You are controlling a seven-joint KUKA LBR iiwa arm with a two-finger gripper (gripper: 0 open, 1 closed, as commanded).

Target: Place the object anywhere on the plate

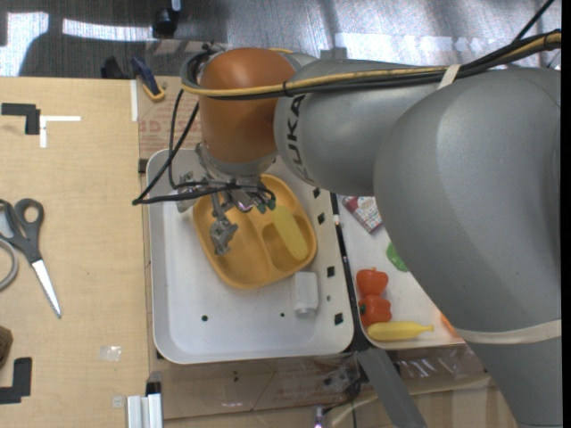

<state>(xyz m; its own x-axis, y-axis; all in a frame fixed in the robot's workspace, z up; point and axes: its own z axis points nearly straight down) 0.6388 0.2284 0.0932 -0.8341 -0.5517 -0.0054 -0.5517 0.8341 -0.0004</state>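
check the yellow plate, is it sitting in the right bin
No, the yellow plate lies in the left bin, under the gripper.

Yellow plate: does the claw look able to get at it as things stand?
Probably yes. The claw hangs directly over the yellow plate in the left bin, with nothing visible between them.

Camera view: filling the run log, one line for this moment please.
hand over yellow plate | plate in left bin | grasp unclear

The plate (259, 266) lies in the left bin (178, 319); the tool (223, 230) hangs over the plate's left part.
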